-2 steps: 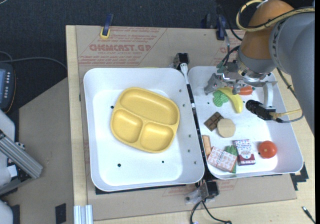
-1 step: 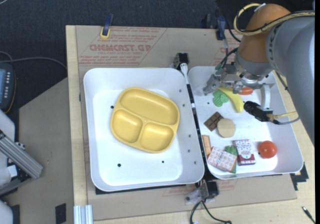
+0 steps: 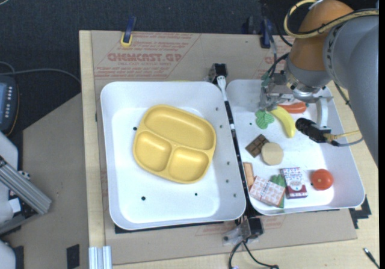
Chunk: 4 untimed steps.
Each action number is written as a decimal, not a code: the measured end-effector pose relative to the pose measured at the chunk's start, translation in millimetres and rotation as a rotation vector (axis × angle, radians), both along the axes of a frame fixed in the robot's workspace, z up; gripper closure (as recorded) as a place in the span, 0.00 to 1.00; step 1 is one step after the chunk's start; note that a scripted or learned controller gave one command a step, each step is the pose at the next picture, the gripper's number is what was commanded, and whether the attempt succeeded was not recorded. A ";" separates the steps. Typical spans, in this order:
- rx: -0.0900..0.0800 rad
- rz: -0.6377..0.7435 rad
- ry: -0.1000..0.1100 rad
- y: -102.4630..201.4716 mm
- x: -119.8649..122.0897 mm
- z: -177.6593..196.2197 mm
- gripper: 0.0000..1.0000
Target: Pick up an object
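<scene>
At the upper right of the frame the gripper [image 3: 272, 104] hung low over the right bin [image 3: 349, 197], just above a banana [image 3: 284, 122] and green toy [image 3: 264, 120], its grasp impossible to tell.

- Two bins sit side by side on the counter [image 3: 150, 51], filling the middle of the frame.
- The left bin [image 3: 117, 159] holds a divided tray [image 3: 174, 143], lying near its centre.
- The right bin [image 3: 343, 168] holds several small things.
- At its upper end, the end effector [image 3: 271, 100] hangs just above a banana [image 3: 284, 121], with a leafy toy [image 3: 264, 120] touching the banana's left side.
- Below them lies a round piece [image 3: 272, 153], a flat block [image 3: 257, 145] at its left.
- Along the lower edge, left to right: a packet [image 3: 266, 191], a small carton [image 3: 293, 181], a ball [image 3: 322, 179].
</scene>
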<state>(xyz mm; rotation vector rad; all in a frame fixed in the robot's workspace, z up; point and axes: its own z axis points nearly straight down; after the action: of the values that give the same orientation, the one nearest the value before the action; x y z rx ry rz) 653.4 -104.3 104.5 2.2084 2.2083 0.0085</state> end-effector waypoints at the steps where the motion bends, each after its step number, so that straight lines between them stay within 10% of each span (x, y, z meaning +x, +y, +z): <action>1: 0.008 0.001 0.010 -1.1 4.3 44.1 1.00; 3: 0.008 0.001 0.011 -5.7 16.3 122.5 1.00; 4: 0.012 0.003 0.021 34.0 -26.6 114.3 1.00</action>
<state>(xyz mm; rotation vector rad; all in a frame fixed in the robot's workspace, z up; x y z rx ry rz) 626.8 -70.3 218.9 2.2216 2.2280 -0.0022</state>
